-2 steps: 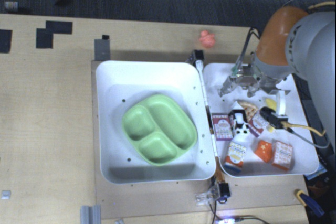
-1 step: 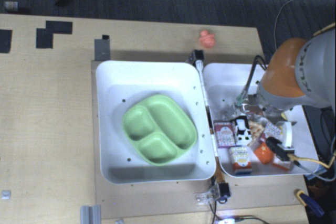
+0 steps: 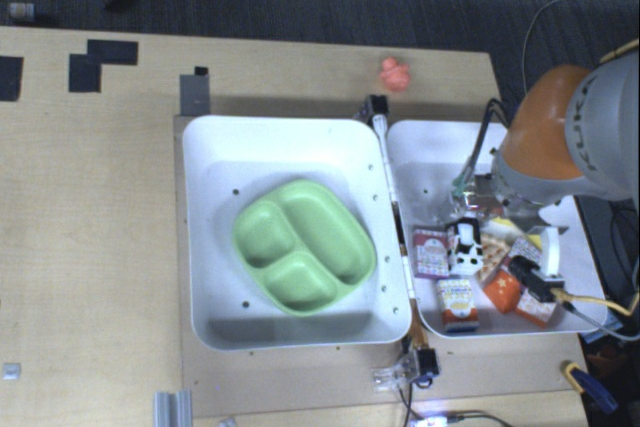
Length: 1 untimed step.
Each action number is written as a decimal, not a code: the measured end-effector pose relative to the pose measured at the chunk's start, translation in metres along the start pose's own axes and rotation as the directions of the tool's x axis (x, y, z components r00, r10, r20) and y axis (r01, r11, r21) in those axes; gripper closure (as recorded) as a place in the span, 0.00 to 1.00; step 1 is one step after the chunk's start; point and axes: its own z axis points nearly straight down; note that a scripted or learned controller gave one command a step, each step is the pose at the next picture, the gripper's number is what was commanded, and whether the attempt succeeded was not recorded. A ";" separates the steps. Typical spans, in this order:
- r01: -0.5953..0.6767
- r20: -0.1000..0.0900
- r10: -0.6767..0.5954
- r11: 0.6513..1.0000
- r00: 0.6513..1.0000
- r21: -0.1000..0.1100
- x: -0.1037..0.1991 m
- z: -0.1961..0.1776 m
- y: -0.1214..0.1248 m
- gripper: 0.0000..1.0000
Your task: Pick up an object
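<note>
Objects (image 3: 470, 275) for picking are lying piled in the right bin (image 3: 420, 150): small cartons, an orange piece, a black-and-white toy. Arm (image 3: 560, 130) is hanging over that pile, hand (image 3: 468, 207) low among the items, grip state can't tell. Judging approach step; next needs a clean close on one item, then lift. Left bin (image 3: 200, 215) is holding a green tray (image 3: 302, 243)

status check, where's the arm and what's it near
Gripper low over the right bin, above the clutter. No object seen held. Small cartons and a black-and-white toy packed close below. Green divided plate alone in the left bin.
</note>
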 end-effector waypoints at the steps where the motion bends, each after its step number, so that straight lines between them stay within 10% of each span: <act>1: 0.001 -0.001 -0.001 1.000 1.000 0.012 0.044 -0.087 -0.057 1.00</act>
